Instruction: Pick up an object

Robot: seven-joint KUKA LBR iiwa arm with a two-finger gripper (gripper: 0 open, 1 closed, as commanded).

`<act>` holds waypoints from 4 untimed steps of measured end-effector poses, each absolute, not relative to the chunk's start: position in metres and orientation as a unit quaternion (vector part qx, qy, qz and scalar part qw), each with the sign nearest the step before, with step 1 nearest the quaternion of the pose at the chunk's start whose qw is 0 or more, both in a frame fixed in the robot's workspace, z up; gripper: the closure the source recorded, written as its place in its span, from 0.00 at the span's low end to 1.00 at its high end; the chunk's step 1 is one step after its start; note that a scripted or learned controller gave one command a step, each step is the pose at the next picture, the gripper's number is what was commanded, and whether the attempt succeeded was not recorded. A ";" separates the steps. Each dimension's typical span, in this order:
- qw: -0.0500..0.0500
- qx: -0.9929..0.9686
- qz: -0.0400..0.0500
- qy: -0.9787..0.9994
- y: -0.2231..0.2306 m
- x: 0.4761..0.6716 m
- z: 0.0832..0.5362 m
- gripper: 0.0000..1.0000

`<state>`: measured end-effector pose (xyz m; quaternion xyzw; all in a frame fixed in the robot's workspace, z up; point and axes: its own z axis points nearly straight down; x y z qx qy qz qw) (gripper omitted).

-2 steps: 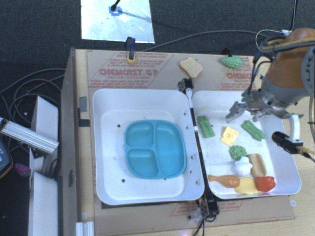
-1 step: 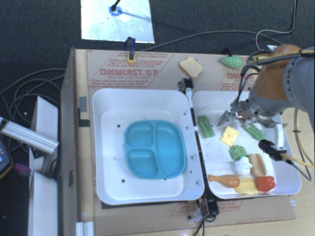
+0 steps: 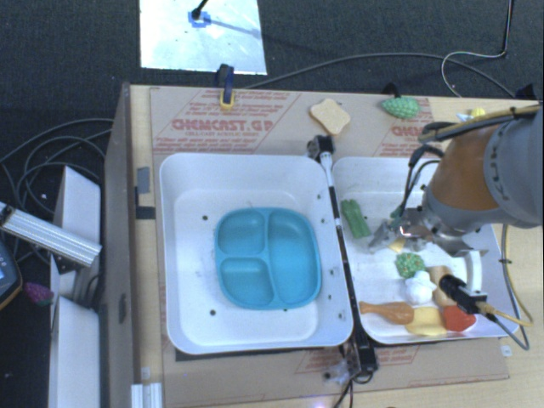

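Gripper (image 3: 384, 236) hovered in right bin (image 3: 374, 172), grip state indiscernible; green block (image 3: 355, 218) lay lengthwise toward near rim; broccoli (image 3: 410, 263) nearby.

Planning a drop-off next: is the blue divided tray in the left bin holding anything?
Empty. The blue divided tray lies flat in the left bin, all its compartments showing bare blue.

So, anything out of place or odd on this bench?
Yes: a toast-shaped piece and a green toy lie on the cardboard behind the bins, outside both. The other small items crowd the right bin's near corner; the left bin holds a blue divided plate.
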<state>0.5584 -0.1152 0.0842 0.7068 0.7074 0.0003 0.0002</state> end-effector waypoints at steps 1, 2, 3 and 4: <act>0.002 0.706 0.001 0.708 -0.164 0.636 0.085 0.00; 0.002 0.706 0.001 0.708 -0.179 0.650 0.127 0.00; 0.001 0.707 0.000 0.707 -0.207 0.615 0.101 0.00; 0.003 0.706 0.001 0.708 -0.207 0.617 0.113 1.00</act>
